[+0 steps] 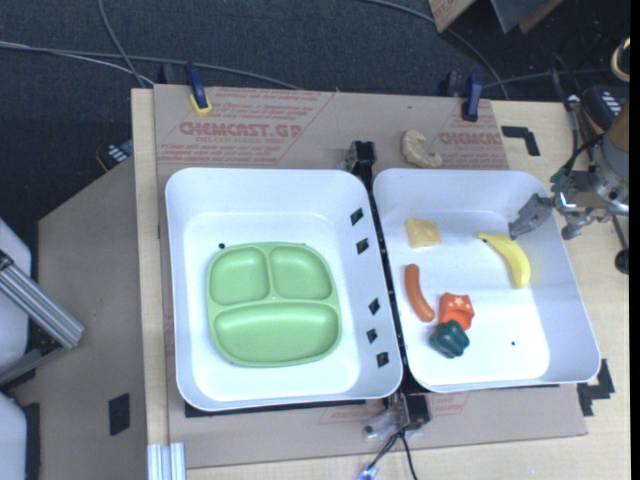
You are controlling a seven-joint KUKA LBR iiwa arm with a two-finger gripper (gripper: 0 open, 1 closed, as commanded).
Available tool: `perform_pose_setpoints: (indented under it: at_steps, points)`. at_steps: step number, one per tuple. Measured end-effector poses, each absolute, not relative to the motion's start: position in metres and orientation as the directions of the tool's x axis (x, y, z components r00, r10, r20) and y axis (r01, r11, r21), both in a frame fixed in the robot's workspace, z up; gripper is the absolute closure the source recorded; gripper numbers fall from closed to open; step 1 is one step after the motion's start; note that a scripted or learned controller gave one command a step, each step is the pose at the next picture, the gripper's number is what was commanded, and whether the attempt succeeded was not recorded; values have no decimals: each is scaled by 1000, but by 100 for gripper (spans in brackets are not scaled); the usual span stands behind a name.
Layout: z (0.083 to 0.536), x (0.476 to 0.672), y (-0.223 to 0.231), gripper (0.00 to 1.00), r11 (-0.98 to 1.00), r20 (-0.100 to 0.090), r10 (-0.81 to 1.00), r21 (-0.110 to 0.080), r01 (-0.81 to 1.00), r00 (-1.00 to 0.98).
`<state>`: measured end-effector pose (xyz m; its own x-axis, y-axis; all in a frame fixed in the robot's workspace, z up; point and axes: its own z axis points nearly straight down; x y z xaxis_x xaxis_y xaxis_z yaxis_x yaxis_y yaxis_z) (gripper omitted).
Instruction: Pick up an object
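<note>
Jaws of the gripper (540, 216) hang over the right bin (575, 333) at its 2 o'clock edge, near the banana's stem; open or closed, can't tell from here.

Largest to smallest:
- 2 white bins on the table (150, 268); the left bin (185, 268) carries 1 green divided tray (273, 303).
- 1 banana (511, 257), 1 o'clock of right bin centre. Looks like light, stiff, smooth toy plastic; best taken across the narrow mid-body.
- 1 sausage (419, 293), 9 o'clock.
- 1 yellow wedge (423, 233), 11 o'clock.
- 1 red piece (456, 308) touching 1 green pepper (449, 340), 7 o'clock.
</note>
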<state>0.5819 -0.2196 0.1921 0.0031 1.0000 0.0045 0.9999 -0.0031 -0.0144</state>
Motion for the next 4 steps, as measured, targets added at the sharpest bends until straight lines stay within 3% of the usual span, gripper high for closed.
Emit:
perform_pose_setpoints:
  at_steps: [1,3,4]
  points:
    - [200,585,-219,0,1,1,1000,-1,1000,-1]
    - [105,572,-216,0,0,3,1000,-6,1000,0]
    - [84,573,-212,0,3,7,1000,-3,1000,-3]
